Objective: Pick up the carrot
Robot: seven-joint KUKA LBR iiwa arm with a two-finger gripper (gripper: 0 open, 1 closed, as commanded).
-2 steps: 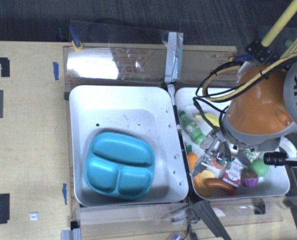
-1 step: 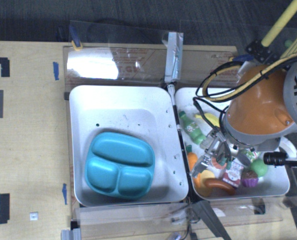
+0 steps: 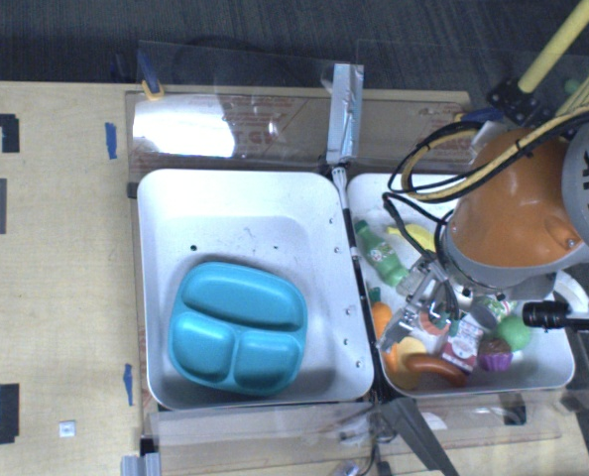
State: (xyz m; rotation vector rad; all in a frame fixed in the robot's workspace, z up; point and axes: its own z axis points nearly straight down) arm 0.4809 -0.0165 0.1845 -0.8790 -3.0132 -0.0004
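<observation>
Where the hand (image 3: 420,310) hovers, the carrot (image 3: 382,318) lies just beside.

A: From where is the camera looking?
B: It is looking down at a slant from above the bench (image 3: 47,266), taking in both bins (image 3: 166,206), the arm (image 3: 518,211) reaching from the right.

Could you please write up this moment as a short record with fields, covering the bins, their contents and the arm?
left bin: holds a blue divided plate
right bin: crowded pile of toy food
carrot: orange piece at the pile's left edge, near the bin's left wall; identity uncertain
other items: green bottle, purple piece, green ball
arm: reaches in from the right, over the right bin
gripper: down in the pile, right of the carrot; grasp not discernible
</observation>
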